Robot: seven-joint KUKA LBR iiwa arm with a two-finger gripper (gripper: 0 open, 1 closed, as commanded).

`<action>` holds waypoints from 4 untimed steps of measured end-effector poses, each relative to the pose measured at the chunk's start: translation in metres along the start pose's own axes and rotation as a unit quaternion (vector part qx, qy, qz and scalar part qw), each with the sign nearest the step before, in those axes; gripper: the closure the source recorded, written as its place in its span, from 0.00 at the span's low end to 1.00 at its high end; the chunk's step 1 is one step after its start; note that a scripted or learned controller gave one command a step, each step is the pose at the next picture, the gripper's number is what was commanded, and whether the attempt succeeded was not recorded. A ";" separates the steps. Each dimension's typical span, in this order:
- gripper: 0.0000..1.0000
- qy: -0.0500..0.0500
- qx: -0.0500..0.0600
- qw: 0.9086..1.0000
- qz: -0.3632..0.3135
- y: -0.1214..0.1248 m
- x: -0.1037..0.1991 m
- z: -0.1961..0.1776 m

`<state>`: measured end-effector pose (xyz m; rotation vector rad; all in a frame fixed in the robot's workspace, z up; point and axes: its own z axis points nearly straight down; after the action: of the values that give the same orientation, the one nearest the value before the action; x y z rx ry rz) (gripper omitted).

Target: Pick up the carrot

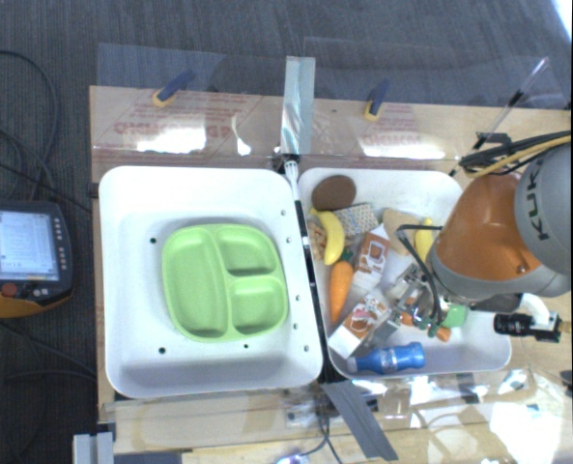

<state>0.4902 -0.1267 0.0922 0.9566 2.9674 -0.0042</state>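
Orange carrot point(339, 291) wedged between banana point(330, 236) and snack packets point(368, 288); tool point(414, 303) nearby, grip state indiscernible.

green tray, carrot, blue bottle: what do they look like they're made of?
Green tray: likely moulded plastic, smooth with a soft sheen, uniform colour, rounded compartments.
Carrot: probably a plastic toy, evenly orange and smooth, though a real one can't be ruled out.
Blue bottle: apparently glossy plastic, bright highlights along its side.
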 end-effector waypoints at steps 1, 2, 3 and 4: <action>1.00 0.000 -0.001 1.000 -0.001 0.002 -0.001 -0.010; 1.00 0.007 0.000 0.996 -0.093 -0.021 -0.015 -0.155; 0.00 0.011 0.001 0.996 -0.094 -0.021 -0.013 -0.151; 0.00 0.018 0.004 0.999 -0.046 -0.004 0.008 -0.038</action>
<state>0.4809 -0.1253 0.1299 0.8301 3.0441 -0.0012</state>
